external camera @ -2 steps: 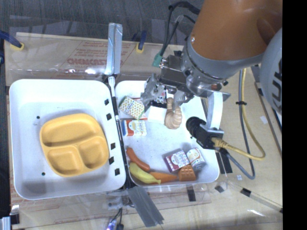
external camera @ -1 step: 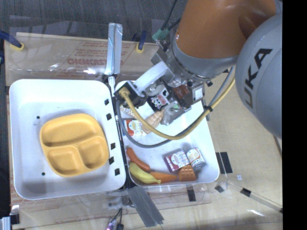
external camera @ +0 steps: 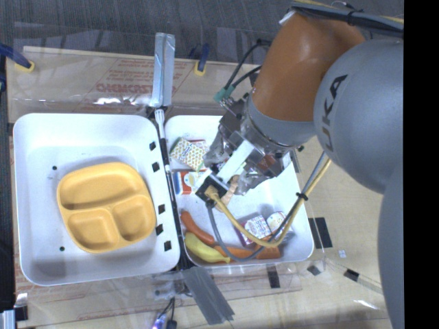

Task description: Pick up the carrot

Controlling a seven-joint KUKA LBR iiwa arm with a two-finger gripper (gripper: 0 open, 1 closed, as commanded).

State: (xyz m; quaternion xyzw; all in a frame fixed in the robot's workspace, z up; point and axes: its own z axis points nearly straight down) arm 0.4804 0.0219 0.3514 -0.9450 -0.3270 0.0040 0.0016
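The left bin [external camera: 27, 184] holds only a yellow divided tray [external camera: 104, 204], well clear of the job. In the right bin [external camera: 305, 242], a patterned packet [external camera: 187, 153] sits at about 10 o'clock with a red-and-white packet [external camera: 181, 182] just below it.

The carrot [external camera: 196, 229] lies along the bin's 6 o'clock side, running from roughly 8 o'clock toward 5 o'clock. A banana [external camera: 201, 250] is pressed against it on the side toward the bin wall. Two small wrapped packets [external camera: 258, 227] rest near its right-hand end.

The gripper [external camera: 239, 177] hangs over the middle of the bin, at 12 o'clock from the carrot and apart from it. The wrist hides it, so I cannot tell whether it is released or clenched; nothing shows in its grasp.

The likeliest failures:
- A descent that catches the banana with or instead of the carrot, since the two touch.
- A pinch near the bin wall that jams against the rim.
- A slant grip that lets the tapered carrot slide out.
- A descent straight down from here, which would probably close on bare bin floor.
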